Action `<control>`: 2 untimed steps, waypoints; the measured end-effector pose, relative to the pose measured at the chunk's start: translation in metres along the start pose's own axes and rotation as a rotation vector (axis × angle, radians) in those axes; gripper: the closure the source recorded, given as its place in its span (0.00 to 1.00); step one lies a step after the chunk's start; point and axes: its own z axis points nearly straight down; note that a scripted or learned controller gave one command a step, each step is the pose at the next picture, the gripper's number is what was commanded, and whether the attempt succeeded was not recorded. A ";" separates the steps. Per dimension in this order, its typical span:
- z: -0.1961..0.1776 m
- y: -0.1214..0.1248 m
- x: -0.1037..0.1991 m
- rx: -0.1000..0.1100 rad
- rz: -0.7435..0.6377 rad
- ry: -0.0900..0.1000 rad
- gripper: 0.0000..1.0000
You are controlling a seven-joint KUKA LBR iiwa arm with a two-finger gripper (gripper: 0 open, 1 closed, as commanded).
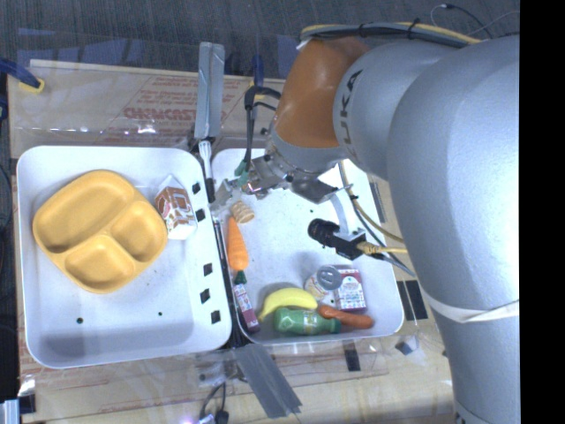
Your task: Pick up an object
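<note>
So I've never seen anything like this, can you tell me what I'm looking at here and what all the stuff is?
One camera looks down at a slant on a bench with two white bins. The big grey and orange shape is a robot arm reaching in from the right; its gripper sits low at the right bin's far left corner. That bin holds a carrot, a banana, a green bottle and some small packets. The left bin holds a yellow divided tray and a small wrapped snack. I can't tell whether it holds anything.

Grey arm (441, 148) enters from the right, orange-banded wrist bent down; gripper (245, 182) low, apparently near the right bin's upper-left corner.
</note>
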 end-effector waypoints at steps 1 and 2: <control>0.001 -0.071 -0.027 0.001 -0.140 0.000 0.00; 0.001 -0.071 -0.027 0.001 -0.140 0.000 0.00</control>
